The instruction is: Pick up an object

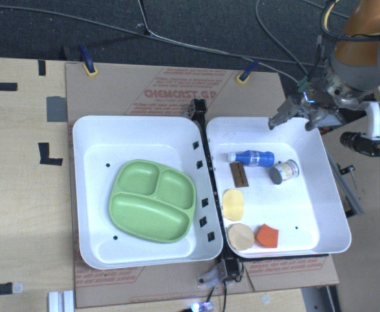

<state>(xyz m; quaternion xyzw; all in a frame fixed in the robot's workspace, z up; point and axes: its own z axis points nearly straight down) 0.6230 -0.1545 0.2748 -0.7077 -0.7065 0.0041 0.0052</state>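
The end effector [295, 114] is seen hovering over the upper-right corner of the right bin [319, 174], its two fingers spread apart with nothing between them, which suggests a grasp has not yet been made. The candidates for picking are gathered in that bin: a blue bottle [254, 158] lying on its side at about 7 o'clock from the end effector, a small grey can [284, 171] just beside it at 6 o'clock, and a brown block [239, 174]. A yellow piece [233, 204], a tan disc [240, 236] and an orange block [267, 236] are placed nearer the front wall. The left bin [89, 174] is occupied by a green divided plate [152, 200], well apart from the arm, so it is judged an unlikely target.
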